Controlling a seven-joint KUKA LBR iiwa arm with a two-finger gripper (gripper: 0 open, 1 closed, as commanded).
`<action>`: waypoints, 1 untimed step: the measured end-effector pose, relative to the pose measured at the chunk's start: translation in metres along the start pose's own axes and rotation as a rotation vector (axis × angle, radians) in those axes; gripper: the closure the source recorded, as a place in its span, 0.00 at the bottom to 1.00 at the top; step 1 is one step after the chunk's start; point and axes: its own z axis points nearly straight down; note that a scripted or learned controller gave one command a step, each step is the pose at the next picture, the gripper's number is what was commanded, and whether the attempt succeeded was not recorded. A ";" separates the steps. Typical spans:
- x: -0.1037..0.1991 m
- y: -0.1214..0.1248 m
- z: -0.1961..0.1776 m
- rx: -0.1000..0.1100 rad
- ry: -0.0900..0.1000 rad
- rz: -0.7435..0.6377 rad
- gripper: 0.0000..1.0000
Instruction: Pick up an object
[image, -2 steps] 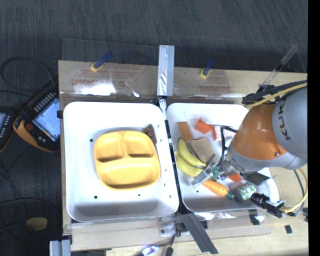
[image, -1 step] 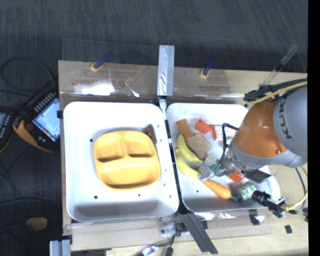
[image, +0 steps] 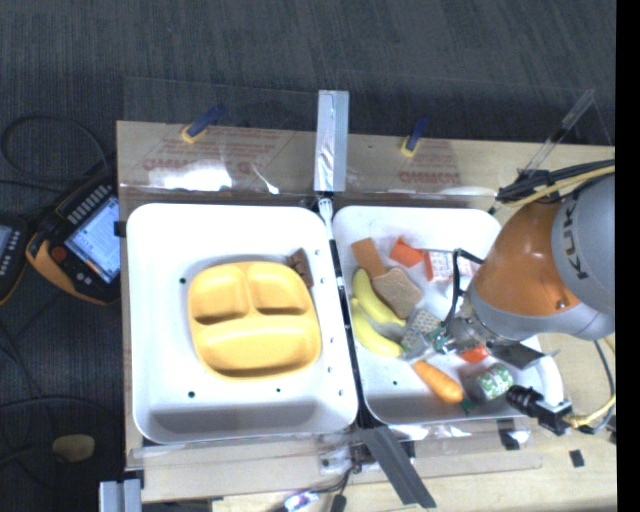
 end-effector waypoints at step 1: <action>0.009 0.012 0.003 0.003 -0.004 0.001 1.00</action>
